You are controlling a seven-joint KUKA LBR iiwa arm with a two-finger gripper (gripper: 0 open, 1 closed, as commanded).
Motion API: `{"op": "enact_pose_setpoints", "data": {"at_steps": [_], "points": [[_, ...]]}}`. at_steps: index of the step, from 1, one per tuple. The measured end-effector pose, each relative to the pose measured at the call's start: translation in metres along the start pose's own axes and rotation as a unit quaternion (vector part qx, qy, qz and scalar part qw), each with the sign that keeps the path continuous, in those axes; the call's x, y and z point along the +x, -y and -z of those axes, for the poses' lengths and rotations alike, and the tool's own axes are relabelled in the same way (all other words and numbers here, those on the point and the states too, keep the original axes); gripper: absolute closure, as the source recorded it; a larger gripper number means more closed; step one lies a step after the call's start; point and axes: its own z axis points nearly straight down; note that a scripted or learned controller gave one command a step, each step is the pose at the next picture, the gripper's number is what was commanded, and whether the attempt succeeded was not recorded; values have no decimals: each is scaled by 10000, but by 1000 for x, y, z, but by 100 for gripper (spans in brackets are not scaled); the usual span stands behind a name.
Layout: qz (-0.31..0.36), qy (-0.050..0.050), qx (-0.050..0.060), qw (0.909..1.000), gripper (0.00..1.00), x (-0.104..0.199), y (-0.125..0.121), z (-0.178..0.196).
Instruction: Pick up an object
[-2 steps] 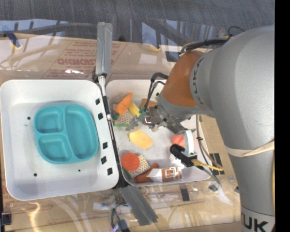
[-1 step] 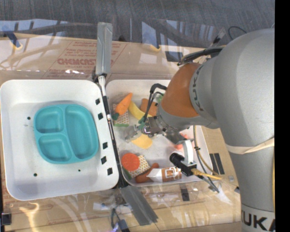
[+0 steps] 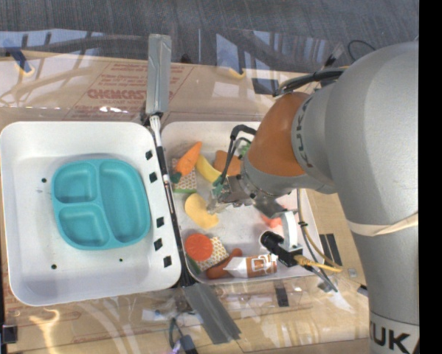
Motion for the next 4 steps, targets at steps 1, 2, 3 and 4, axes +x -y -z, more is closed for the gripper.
{"op": "enact_pose_setpoints", "data": {"at_steps": [1,2,3,4], "points": [[-367,9,-20,9993,100,-2,-22,-9],[-368,7,-21,9993,0,-2,-22,-9],[-847,4,-25,9964,0,-57,-33,41],[-714,6,-16,9974,0,-68,-91,-9]]}}
